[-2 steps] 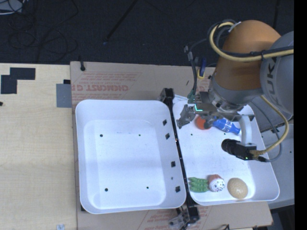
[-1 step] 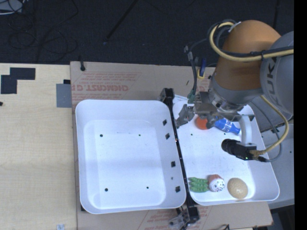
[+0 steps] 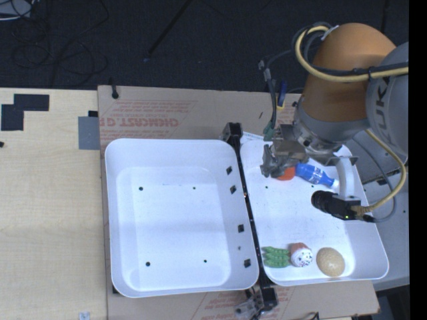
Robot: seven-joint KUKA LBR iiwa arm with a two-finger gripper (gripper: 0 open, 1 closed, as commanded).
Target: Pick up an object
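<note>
My gripper (image 3: pixel 272 167) hangs low over the back of the right bin (image 3: pixel 373 272), close to the divider between the bins. An orange object (image 3: pixel 287 174) lies right beside the gripper on its right, partly hidden by it; I cannot tell whether they touch. A blue bottle (image 3: pixel 315 175) lies just right of the orange object. Along the front of the right bin sit a green object (image 3: pixel 275 257), a white ball with red spots (image 3: pixel 301 255) and a tan egg-shaped object (image 3: pixel 330 261).
The left bin (image 3: pixel 113 179) stands beside the right one, with a black clip strip (image 3: pixel 241 199) between them. Both rest on cardboard (image 3: pixel 167 112) on the bench. The arm's orange and grey body (image 3: pixel 347 79) looms over the right bin's back right.
</note>
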